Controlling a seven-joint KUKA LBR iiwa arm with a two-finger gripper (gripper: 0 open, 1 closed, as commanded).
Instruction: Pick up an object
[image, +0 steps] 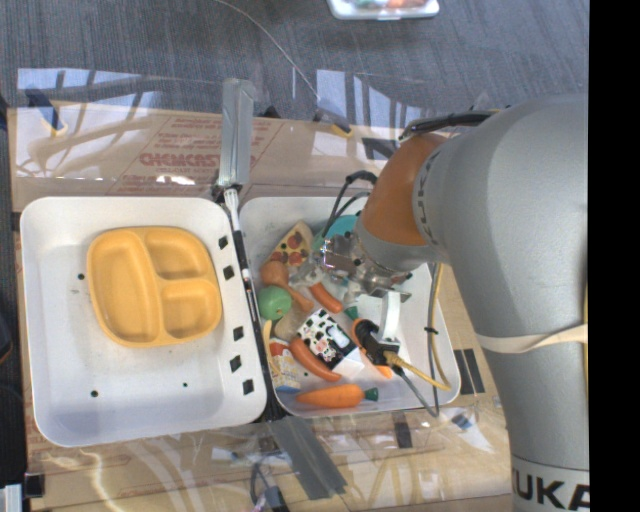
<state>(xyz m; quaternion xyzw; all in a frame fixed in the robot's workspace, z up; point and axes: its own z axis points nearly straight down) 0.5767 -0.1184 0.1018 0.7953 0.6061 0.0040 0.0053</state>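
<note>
Camera view: end effector (338, 262) sits low in the crowded right bin (275, 225), between pizza slice (293, 245), green ball (275, 300) and carrot (325, 297). I cannot tell its opening or whether it holds anything. Risk, as I judge it: the toys are tightly packed, so it may shove neighbours aside or grasp nothing.

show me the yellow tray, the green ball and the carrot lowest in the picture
yellow tray (118, 290): camera view, floor of its large compartment
green ball (275, 301): camera view, its middle
carrot (330, 397): camera view, middle of its orange body

- "UKA", the end of a cut-off brand name, stands in dark letters on the grey arm (520, 230) near its lower end.
- Red print on the brown cardboard (180, 150) is too blurred to read.
</note>
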